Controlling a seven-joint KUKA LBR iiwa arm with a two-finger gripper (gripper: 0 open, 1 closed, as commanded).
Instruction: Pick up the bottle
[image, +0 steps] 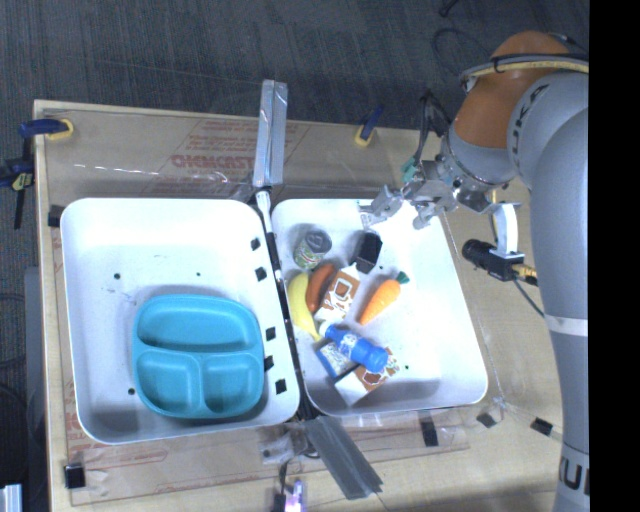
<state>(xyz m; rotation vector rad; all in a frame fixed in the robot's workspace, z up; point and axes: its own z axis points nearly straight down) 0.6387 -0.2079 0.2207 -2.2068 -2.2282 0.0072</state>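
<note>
The bottle (356, 350) is small and blue and lies on its side in the near part of the right bin (450, 330), resting on a brown-and-white carton (366, 380). My gripper (400, 211) hangs over the far rim of that bin, well beyond the bottle and to its right. Its fingers (377, 208) are spread open and nothing sits between them. The grey arm with its orange band (500, 110) comes in from the upper right.
Packed around the bottle are a carrot (380, 298), a banana (298, 304), a second carton (340, 295), a black block (368, 250) and a can (313, 243). A blue compartment plate (200, 355) lies in the left bin (100, 250).
</note>
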